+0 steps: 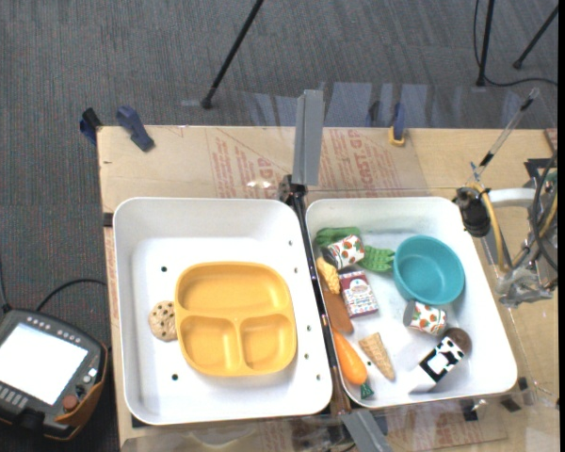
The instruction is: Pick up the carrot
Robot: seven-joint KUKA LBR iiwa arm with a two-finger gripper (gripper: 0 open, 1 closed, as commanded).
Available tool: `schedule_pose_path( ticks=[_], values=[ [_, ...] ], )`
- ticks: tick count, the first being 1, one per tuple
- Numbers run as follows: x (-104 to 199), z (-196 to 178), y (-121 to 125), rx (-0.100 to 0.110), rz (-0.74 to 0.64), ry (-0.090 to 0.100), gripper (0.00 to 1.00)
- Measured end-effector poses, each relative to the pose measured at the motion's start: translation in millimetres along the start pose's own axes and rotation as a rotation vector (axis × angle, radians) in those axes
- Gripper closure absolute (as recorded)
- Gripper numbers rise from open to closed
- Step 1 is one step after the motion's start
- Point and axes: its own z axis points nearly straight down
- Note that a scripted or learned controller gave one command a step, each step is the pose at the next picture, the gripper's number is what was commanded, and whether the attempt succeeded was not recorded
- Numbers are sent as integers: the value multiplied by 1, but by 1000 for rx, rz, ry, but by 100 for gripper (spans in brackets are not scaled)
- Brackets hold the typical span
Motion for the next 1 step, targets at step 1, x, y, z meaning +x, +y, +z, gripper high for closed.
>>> schedule_pose_path(
  ticks=[1],
  values=[
    [-18,23,3,-2,-5,2,100]
  ],
)
